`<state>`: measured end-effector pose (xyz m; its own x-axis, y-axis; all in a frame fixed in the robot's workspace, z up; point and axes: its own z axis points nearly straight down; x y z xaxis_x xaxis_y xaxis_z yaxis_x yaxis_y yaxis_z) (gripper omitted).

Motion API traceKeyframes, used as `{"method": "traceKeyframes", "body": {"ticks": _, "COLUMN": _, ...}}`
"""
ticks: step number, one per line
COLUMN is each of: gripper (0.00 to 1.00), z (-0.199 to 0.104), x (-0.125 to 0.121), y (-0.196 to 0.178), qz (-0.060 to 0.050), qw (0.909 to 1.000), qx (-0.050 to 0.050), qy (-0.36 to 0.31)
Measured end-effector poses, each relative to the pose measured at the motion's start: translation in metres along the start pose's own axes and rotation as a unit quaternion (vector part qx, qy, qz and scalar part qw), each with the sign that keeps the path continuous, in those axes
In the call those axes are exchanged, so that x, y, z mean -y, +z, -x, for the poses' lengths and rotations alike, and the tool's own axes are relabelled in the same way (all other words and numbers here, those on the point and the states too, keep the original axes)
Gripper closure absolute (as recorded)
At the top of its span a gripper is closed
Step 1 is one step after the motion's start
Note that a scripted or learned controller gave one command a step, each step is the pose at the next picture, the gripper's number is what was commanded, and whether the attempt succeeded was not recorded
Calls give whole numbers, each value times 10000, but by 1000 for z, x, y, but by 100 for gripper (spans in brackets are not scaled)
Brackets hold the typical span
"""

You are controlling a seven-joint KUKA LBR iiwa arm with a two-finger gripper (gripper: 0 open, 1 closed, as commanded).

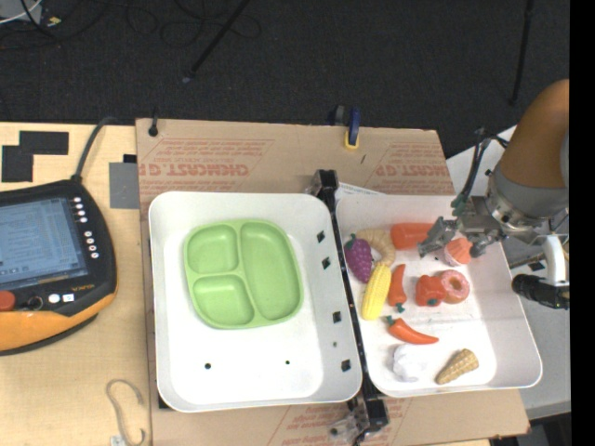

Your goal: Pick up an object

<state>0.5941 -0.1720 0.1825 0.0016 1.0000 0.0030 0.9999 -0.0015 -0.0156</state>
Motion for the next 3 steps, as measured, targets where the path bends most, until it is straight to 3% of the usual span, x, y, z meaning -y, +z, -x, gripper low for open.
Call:
{"method": "traceKeyframes", "body": {"ticks": 1, "gripper": 0, "z": 0, "x": -3, "y": -9, "qz": 73, "qw": 10000, "qx": 15, "qy": -8}}
{"method": "traceKeyframes", "body": {"ticks": 2, "gripper": 0, "z": 0, "x": 2, "y": 36, "qz": 49, "qw": 10000, "qx": 7, "qy": -17}}
{"method": "traceKeyframes", "body": {"ticks": 3, "gripper": 0, "z": -2, "x": -3, "y": 84, "qz": 123, "qw": 9999, "qx": 33, "qy": -19}}
